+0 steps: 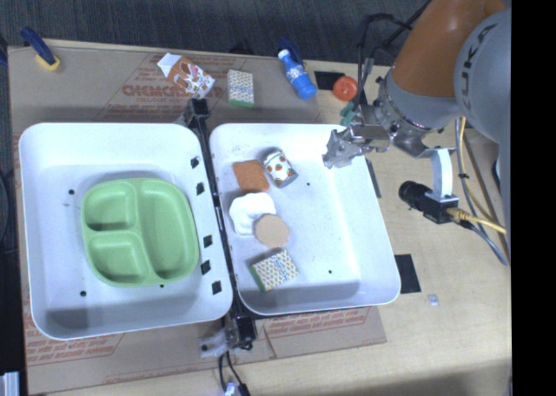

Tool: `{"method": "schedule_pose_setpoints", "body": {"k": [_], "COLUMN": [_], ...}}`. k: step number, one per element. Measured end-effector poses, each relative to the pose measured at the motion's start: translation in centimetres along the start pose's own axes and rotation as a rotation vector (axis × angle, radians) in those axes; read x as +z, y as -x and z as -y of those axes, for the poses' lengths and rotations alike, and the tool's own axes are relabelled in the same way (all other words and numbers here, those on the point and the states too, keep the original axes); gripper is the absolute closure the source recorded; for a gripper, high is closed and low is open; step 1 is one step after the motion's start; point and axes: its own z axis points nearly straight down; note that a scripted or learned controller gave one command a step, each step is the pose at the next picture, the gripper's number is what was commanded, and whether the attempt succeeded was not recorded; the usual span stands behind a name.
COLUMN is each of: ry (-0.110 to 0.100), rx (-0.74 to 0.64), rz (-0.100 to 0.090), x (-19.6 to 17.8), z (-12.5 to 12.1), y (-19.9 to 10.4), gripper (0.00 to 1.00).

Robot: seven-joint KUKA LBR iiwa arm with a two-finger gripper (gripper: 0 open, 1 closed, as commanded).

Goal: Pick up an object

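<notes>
White plastic right bin [365,247] carries five candidate items clustered toward its left side: a brown square block [250,175], a small red-and-white patterned can [279,168], a white rounded piece [249,208], a tan round disc [271,231] and a green-edged patterned packet [275,269]. Metal hand [334,153] sits at the bin's upper right rim, apart from all of them, nothing between its fingers; spread or pressed together, cannot tell. Judged step: approach, no grasp begun. Next move calls for travel left toward the can, the nearest item, then descent. Left bin [43,212] holds a green divided tray [139,231].
</notes>
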Motion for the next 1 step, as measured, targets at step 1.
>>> {"method": "schedule_pose_setpoints", "body": {"k": [1], "ry": [-0.006], "rx": [0.001], "rz": [0.0], "x": [8.37], "z": [9.09], "y": [2.2], "gripper": [1.0]}}
